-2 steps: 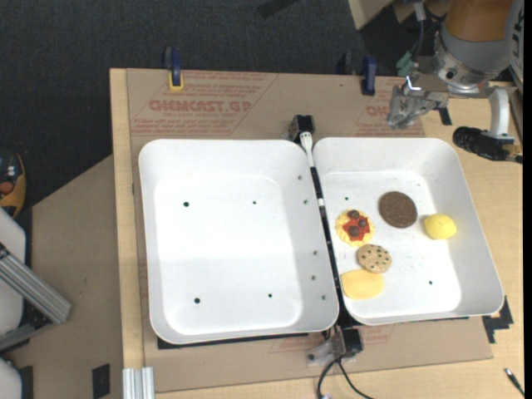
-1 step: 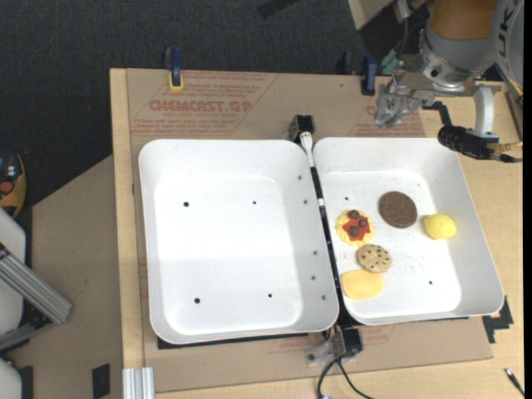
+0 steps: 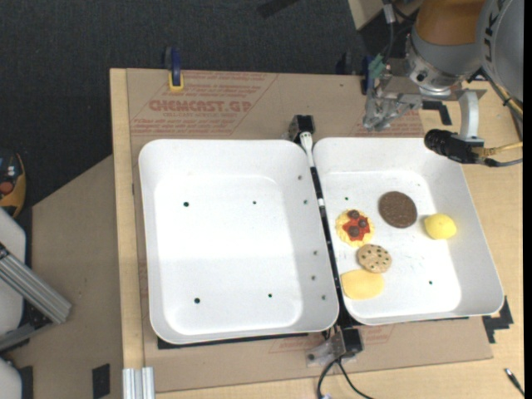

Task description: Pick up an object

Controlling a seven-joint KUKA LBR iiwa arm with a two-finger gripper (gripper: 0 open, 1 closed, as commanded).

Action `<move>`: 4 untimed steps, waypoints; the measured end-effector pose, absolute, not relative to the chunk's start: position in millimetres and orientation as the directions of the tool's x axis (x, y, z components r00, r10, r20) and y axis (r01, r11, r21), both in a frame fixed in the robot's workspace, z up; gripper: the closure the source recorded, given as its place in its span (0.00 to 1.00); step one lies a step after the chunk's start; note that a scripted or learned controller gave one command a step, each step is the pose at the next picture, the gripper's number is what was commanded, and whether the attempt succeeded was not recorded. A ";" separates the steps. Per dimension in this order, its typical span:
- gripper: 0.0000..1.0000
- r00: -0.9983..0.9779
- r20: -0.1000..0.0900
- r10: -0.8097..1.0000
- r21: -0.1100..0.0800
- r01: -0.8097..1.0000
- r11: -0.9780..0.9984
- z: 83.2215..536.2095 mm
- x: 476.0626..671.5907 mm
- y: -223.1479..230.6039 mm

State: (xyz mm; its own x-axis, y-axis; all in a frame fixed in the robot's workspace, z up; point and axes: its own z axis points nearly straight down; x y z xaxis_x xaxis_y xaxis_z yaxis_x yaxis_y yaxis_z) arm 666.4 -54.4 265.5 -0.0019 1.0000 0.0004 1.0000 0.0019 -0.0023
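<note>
A: What sits in the 2 bins?

B: The left bin (image 3: 224, 239) shows just its white floor with 4 small dark dots. The right bin (image 3: 465, 223) holds 5 small food-like pieces, all gathered in the middle and lower part of its floor.

A: Name them.

B: A dark brown round cookie (image 3: 398, 209) lies highest. To its right, near the bin's right wall, is a yellow lemon-shaped lump (image 3: 440, 226). To the cookie's lower left lies a small yellow disc topped with red and dark bits — a mini pizza (image 3: 355, 226). Just below that is a tan chocolate-chip cookie (image 3: 374, 258), and touching its lower edge a pale yellow flat piece (image 3: 362, 285).

A: Any of them with a clear long axis?

B: Mostly not — the 2 cookies and the pizza are round and lie flat. The pale yellow piece is a little wider than tall, its long axis roughly left to right in the frame. The lemon shape is slightly oval, also about left to right.

A: And the tool?

B: The tool (image 3: 384, 116) hangs at the upper right of the frame, above the bench (image 3: 249, 110) just beyond the right bin's far rim, well apart from every piece. Its fingers point down and carry nothing; I cannot tell how wide they stand.
</note>
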 end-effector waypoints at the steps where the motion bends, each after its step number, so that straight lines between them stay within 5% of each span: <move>1: 1.00 -0.002 -0.001 1.000 0.004 1.000 0.002 277.6 667.0 -43.8; 2: 1.00 -0.001 -0.001 1.000 0.004 1.000 0.001 298.0 666.9 -43.0; 3: 1.00 0.006 -0.004 1.000 0.006 1.000 -0.006 313.9 666.5 -138.4; 4: 1.00 -0.004 0.002 1.000 -0.005 1.000 0.004 253.8 666.1 -79.8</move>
